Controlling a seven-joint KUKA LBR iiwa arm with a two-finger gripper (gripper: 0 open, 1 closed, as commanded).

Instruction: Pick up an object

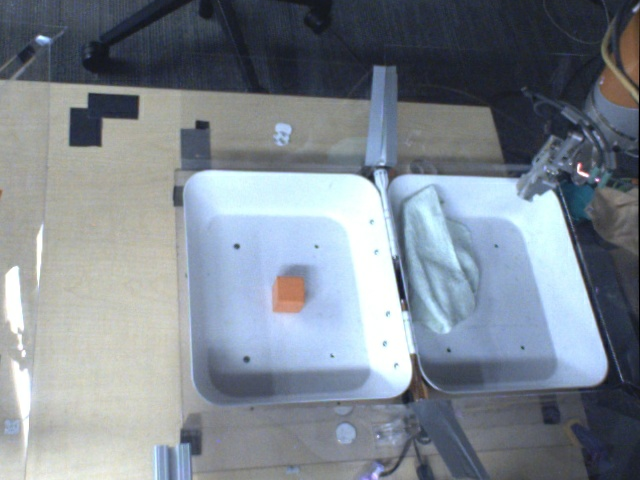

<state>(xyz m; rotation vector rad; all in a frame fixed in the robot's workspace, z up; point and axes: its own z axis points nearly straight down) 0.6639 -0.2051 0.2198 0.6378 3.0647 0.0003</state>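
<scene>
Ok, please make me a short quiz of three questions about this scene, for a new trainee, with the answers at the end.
1. True or false: the orange cube lies in the same bin as the folded towel.
2. Which is nearer to the end effector? A) the orange cube B) the folded towel
3. Fill in: the end effector is above the far ___ corner of the right bin, seen from the camera.

Key
1. False: the cube is in the left bin, the towel in the right one.
2. B
3. right
</scene>
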